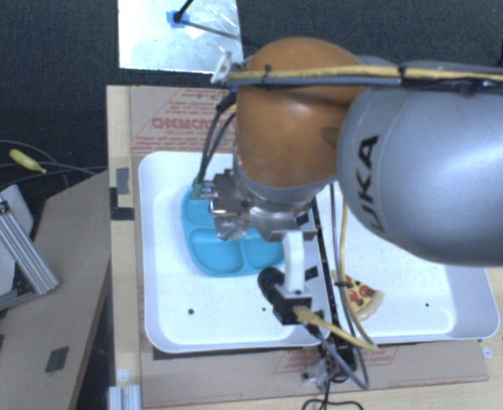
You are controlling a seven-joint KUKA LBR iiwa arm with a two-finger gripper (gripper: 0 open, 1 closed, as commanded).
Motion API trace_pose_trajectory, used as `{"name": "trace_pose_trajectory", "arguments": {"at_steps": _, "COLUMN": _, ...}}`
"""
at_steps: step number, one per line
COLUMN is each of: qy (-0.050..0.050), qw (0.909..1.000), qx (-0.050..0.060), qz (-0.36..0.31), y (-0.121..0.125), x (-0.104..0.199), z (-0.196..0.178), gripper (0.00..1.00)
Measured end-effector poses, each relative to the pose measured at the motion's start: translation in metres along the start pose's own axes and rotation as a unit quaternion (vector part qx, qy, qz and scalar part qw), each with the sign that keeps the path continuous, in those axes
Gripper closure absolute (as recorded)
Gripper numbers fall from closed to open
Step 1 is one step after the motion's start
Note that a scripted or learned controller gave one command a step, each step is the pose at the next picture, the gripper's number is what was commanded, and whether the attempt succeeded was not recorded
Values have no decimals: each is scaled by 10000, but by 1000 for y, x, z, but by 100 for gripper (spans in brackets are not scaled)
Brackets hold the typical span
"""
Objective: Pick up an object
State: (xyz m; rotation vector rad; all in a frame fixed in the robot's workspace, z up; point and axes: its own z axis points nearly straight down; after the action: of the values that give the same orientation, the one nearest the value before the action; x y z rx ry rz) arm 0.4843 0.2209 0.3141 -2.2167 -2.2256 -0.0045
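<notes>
Arm reaches in from the right and hangs low over the near white bin (174, 331); its wrist and orange band cover most of the bin's middle. The gripper (234, 229) sits under the wrist, directly above a blue sectioned plate (221, 259), and I cannot tell whether it is wide, narrow or closed on anything, since the wrist body hides it. Candidate object, then, is the blue plate: it lies flat on the bin floor toward the left-centre, light blue, rounded outline, with raised ridges dividing it into compartments; only its left and near portions show, the rest is under the arm. A second item, a toy pizza slice (362, 297), lies to the right of the plate, near the bin's front, well apart from the gripper and partly behind a yellow cable (343, 254) that hangs off the arm. Risks, as judgement: the plate is low and flat against the floor, so a straight-down pinch may find no edge and close on nothing, or catch only a ridge and slip on the lift. A grip on the rim alone could let the plate tilt and drop. The loose cables trailing near the bin's front edge could drag the pizza slice or snag as the arm rises. Contact with the plate cannot be confirmed from this angle.
</notes>
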Motion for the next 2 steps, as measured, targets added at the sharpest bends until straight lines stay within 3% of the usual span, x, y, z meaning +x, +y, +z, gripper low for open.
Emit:
{"name": "trace_pose_trajectory", "arguments": {"at_steps": 1, "qy": 13, "qw": 10000, "qx": -45, "qz": 0, "y": 37, "x": 14, "z": -160, "gripper": 100}}
{"name": "trace_pose_trajectory", "arguments": {"at_steps": 2, "qy": -25, "qw": 10000, "qx": 38, "qz": 27, "y": 39, "x": -22, "z": -72, "gripper": 100}}
